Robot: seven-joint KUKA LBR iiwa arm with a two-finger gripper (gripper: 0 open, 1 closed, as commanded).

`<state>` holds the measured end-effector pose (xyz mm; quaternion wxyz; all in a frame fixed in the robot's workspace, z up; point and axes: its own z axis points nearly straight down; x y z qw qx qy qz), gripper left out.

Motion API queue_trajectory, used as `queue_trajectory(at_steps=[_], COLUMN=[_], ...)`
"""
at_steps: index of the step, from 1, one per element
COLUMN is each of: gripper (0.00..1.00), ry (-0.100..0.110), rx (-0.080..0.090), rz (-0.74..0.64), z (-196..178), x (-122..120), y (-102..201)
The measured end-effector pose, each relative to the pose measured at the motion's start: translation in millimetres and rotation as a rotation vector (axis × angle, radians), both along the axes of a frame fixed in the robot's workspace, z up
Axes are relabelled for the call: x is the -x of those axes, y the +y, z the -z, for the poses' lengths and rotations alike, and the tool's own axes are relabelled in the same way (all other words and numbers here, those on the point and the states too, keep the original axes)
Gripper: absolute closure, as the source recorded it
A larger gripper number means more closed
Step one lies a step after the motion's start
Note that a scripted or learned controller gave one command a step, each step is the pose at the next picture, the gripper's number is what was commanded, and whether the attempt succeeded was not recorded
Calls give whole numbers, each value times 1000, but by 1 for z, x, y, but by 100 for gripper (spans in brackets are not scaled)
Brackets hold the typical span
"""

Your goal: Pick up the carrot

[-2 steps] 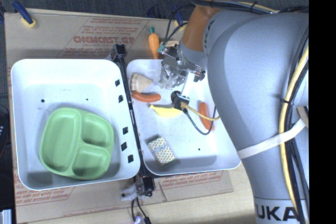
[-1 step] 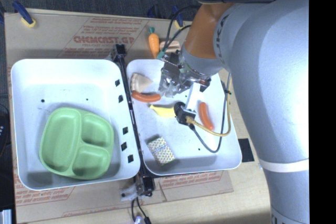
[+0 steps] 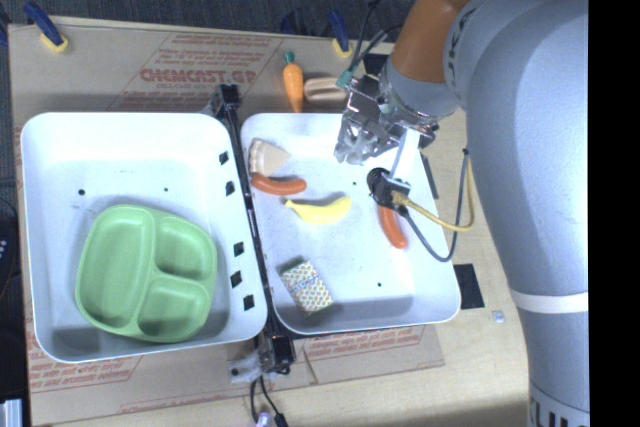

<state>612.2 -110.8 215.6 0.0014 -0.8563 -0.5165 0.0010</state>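
Note:
The carrot (image 3: 291,85), orange with a small green top, lies on the cardboard just beyond the far rim of the right bin (image 3: 440,300), outside it. My gripper (image 3: 357,150) hangs over the far part of the right bin, to the right of the carrot and nearer than it, about a hand's width away. Its fingers stand slightly apart, with nothing between them.
A tan bun-like piece (image 3: 323,91) lies right beside the carrot. The right bin holds a wedge slice (image 3: 266,157), a red sausage (image 3: 279,184), a banana (image 3: 321,208), an orange-red sausage (image 3: 393,226) and a patterned block (image 3: 307,286). A green divided plate (image 3: 148,272) sits in the left bin (image 3: 40,140).

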Motion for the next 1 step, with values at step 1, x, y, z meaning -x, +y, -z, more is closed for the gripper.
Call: queue_trajectory(at_steps=[1], gripper=[100], ry=[1], rx=[0], rz=[171], z=[-79], x=[-3], y=[-32])
